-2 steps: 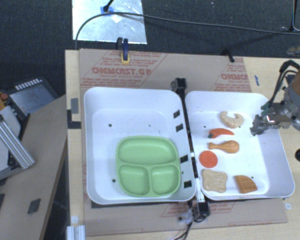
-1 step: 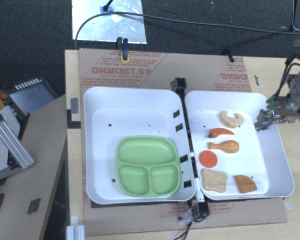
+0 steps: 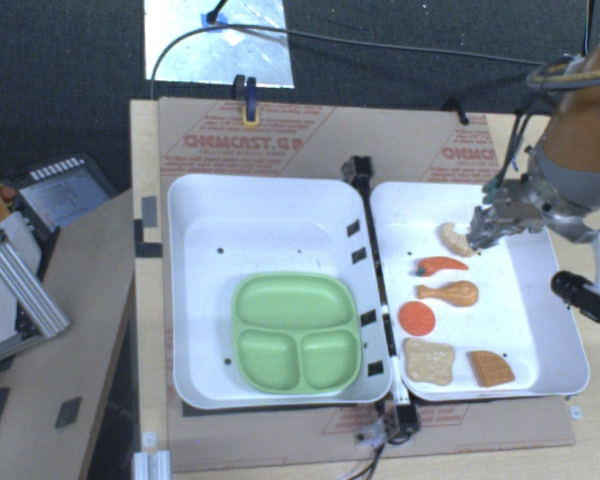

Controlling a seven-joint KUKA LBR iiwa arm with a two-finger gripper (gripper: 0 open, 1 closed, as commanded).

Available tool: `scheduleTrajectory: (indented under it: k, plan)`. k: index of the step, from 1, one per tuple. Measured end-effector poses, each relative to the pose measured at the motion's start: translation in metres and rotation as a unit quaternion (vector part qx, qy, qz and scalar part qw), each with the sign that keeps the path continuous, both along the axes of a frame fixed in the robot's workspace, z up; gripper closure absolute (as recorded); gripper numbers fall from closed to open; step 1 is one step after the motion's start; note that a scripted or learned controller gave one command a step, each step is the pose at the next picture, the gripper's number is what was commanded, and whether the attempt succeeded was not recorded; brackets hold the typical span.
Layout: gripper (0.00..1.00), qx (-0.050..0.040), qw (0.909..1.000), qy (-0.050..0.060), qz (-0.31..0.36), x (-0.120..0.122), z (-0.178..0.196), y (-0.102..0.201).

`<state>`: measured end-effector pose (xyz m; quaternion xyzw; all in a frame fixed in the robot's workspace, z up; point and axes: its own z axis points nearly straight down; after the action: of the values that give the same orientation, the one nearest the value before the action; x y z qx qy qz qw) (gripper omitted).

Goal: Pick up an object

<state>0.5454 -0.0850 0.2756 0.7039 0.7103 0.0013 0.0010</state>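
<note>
Cream-coloured food piece (image 3: 452, 237): right bin (image 3: 540, 298), upper area, just beside the gripper (image 3: 477, 233), apparently touching its tip. Jaw state: cannot tell. Red pepper-shaped piece (image 3: 441, 265) directly below. Drumstick (image 3: 449, 292) lower still; red disc (image 3: 416, 318) near the bin's left wall; bread slice (image 3: 429, 361) and brown wedge (image 3: 492, 368) along the near edge. Left bin (image 3: 210, 218): green divided tray (image 3: 296, 330), near side.

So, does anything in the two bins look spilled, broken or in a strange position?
Nothing stands out. The green tray sits flat in the left bin. The toy foods lie apart in the right bin, and the gripper is beside the pale piece.
</note>
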Motion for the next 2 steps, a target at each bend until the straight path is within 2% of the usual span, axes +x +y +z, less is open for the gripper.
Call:
scheduleTrajectory:
  k: [1, 2]
  plan:
    - [1.0, 0.0005, 1.0, 0.001, 0.0, 0.012, -0.016, 0.047]
    - [1.0, 0.0007, 1.0, 0.0, 0.0, 0.032, -0.012, 0.094]
